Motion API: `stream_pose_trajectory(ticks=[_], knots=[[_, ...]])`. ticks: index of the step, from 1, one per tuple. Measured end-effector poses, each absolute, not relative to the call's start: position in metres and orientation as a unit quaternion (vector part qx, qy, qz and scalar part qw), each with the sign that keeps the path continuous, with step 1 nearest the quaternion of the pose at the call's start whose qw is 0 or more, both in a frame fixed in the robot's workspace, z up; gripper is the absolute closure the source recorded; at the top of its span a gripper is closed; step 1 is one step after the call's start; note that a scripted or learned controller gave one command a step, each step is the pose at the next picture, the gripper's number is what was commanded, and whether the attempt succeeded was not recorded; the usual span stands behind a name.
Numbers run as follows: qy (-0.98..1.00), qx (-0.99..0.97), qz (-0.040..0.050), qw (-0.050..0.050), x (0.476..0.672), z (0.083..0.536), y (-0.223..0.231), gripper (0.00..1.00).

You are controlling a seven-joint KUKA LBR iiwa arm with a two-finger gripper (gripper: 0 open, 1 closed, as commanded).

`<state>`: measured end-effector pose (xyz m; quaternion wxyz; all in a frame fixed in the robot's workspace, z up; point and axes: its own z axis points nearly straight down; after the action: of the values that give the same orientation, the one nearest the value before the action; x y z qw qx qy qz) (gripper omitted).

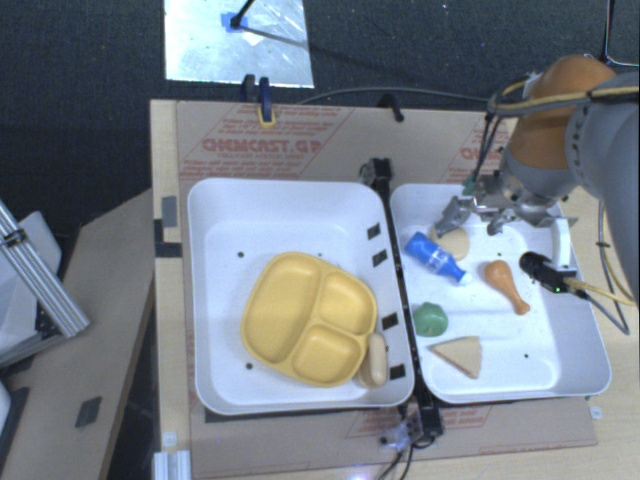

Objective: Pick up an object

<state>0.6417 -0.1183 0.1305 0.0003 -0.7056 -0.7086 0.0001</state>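
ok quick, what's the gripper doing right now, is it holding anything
Gripper: over the right bin, low above the blue bottle and a pale beige item. Open or closed cannot be told from this view, and nothing is visibly held.

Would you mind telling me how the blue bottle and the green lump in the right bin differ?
The blue bottle is long, lies on its side and has a white label; the green lump is rounded and plain. The bottle lies close to the gripper; the lump lies further off, by the tan wedge. Both rest in the right bin.
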Motion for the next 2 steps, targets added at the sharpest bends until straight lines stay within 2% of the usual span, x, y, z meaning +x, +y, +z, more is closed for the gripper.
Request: stream_pose_trajectory(ticks=[1,2], knots=[[-0.708,-0.706,0.0001,0.000,0.642,0.083,-0.118,0.00],[-0.709,-0.706,-0.0021,-0.003,0.645,0.098,-0.119,1.00]])
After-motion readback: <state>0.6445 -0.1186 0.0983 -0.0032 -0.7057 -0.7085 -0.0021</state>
